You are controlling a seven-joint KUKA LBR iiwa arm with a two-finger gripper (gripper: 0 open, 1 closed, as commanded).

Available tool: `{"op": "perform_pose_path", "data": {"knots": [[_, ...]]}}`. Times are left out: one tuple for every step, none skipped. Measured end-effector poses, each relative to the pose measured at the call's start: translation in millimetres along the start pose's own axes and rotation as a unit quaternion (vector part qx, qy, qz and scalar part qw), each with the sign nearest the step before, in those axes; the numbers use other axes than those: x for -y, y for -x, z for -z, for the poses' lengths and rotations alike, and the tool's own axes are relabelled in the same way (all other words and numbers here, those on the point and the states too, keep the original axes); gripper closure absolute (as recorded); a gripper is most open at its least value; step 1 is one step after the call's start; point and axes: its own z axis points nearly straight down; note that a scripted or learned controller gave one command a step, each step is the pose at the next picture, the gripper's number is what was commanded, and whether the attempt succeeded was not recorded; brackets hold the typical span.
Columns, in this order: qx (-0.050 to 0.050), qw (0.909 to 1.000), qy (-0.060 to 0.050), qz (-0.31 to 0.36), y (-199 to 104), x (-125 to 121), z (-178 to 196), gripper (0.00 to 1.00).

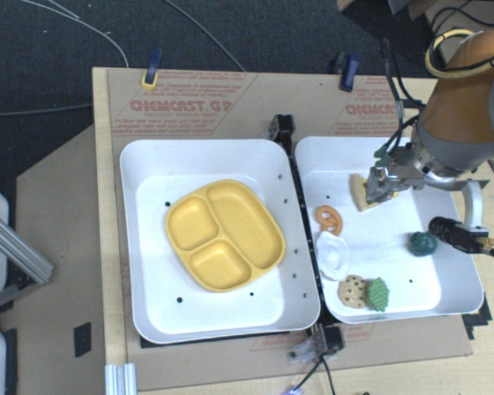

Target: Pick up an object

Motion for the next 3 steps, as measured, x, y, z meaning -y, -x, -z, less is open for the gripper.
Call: {"op": "perform_pose_path", "data": {"knots": [[-0.002,1.0,-0.004,0.002,-50,12,-7,1.0],[-0.002,1.0,-0.004,0.002,-111,25,-8,1.0],[-0.002,1.0,-0.004,0.002,-163,39,-11,1.0]]}}
